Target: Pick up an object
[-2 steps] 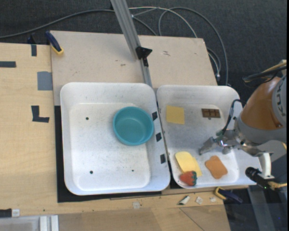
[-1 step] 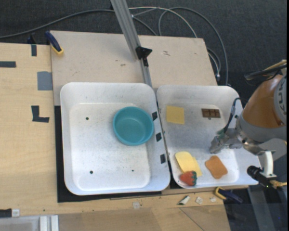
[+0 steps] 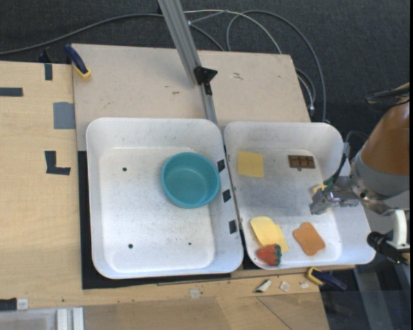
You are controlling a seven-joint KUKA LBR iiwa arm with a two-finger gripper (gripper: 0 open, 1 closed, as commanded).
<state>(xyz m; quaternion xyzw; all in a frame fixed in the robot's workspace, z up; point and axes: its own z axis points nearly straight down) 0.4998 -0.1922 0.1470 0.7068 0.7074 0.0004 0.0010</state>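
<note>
My gripper (image 3: 322, 201) hangs over the right part of the right bin (image 3: 330, 135), with the grey arm and its orange band (image 3: 392, 139) behind it at the right. Just below it lies an orange-brown flat piece (image 3: 308, 238). A small brown chocolate bar (image 3: 302, 161) lies up and to the left of the gripper. Further left are a yellow square slice (image 3: 250, 164), a pale yellow lump (image 3: 267, 231) and a red strawberry (image 3: 268, 255) touching the lump's lower end. Nothing shows in the gripper.
The left bin (image 3: 110, 184) holds a teal bowl (image 3: 190, 179) near its right wall. A grey pole (image 3: 182, 29) slants down to the gap between the bins. Cables (image 3: 261, 19) run behind the bench. A yellow-blue clamp (image 3: 77, 62) sits at the back left.
</note>
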